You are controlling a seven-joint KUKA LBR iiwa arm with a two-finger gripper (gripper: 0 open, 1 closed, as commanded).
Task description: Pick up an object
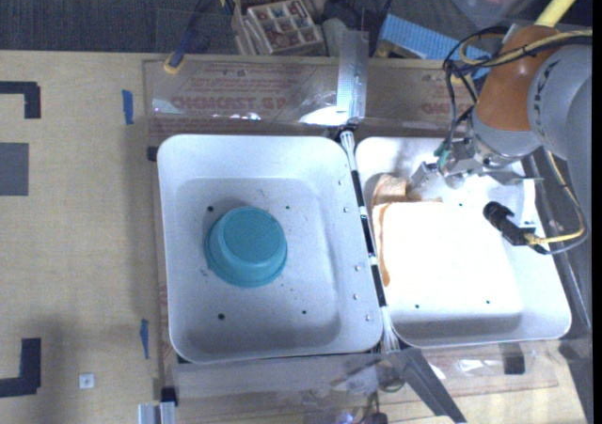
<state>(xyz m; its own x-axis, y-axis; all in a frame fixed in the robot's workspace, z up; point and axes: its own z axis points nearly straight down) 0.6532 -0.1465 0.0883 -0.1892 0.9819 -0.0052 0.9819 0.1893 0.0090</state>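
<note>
While the grey arm's end effector (442, 171) hangs low over the right white bin (489, 314), a tan, rounded object (388, 190) lies just to its left, against the bin's back-left corner. Glare washes out that object's outline (identity unclear). An upturned teal plastic bowl (246, 245) sits well apart in the left bin (188, 178).

Glare washes out the right bin (470, 319), blurring the tan object (388, 191) and the tool (435, 171), whose fingers are indistinct.
</note>
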